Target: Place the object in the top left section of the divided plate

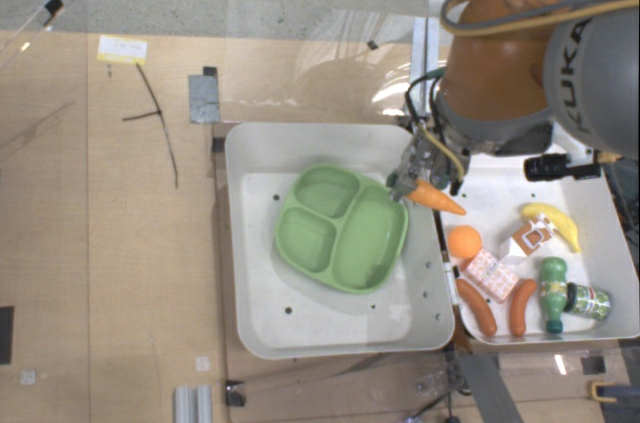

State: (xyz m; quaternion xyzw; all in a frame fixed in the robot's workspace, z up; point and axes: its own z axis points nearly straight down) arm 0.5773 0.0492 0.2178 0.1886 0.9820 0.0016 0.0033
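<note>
A green divided plate [341,229] lies tilted in the left white bin [250,311], with three sections. My gripper [418,181] hangs at the plate's right rim, near the wall between the two bins. It is shut on a toy carrot [437,197], whose orange body points right and slightly down over the bin divider. The carrot's green end sits between the fingers, just above the plate's large right section.
The right bin [600,201] holds an orange ball [465,242], a pink block [491,274], two sausages [478,307], a banana [556,220], a small carton [533,236], a green bottle [552,293] and a can [587,301]. The arm's orange band [500,31] looms above.
</note>
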